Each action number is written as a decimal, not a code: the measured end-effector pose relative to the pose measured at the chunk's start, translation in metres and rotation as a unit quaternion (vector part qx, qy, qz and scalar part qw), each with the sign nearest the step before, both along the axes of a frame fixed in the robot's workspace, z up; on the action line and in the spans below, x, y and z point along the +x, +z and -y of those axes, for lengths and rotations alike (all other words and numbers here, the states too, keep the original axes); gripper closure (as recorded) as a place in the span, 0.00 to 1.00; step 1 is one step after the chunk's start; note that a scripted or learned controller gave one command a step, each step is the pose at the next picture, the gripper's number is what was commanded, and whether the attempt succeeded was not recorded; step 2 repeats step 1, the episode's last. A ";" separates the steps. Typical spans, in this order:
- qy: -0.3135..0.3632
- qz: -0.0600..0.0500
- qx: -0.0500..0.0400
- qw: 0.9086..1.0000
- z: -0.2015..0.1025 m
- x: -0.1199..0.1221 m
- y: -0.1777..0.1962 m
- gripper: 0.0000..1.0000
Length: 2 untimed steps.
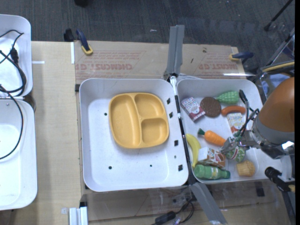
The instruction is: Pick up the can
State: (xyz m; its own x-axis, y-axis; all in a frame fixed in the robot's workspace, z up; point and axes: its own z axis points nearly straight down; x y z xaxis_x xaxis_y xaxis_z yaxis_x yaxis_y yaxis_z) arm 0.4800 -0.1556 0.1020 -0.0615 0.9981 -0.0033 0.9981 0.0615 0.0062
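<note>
In the right bin (255, 90), a small cylindrical item with a green and red label, which looks like the can (240, 153), lies near the front right. My gripper (232, 146) is down in the bin right at the can's left side, touching or nearly touching it. The wrist hides part of the can. The grey arm with its orange band (281, 109) reaches in from the right, over the bin's right wall.
Around the gripper lie a carrot (214, 137), a banana (193, 146), a printed box (213, 157), a green bottle (212, 172) and a yellowish toy (245, 168). A red-and-white pack (192, 108) and a brown cookie (211, 107) lie further back. The left bin (93, 139) holds a yellow divided plate (138, 120).
</note>
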 end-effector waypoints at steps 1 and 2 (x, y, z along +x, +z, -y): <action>-0.063 -0.004 0.001 0.998 -0.055 0.049 0.090 1.00; -0.063 -0.004 0.001 0.998 -0.055 0.049 0.090 1.00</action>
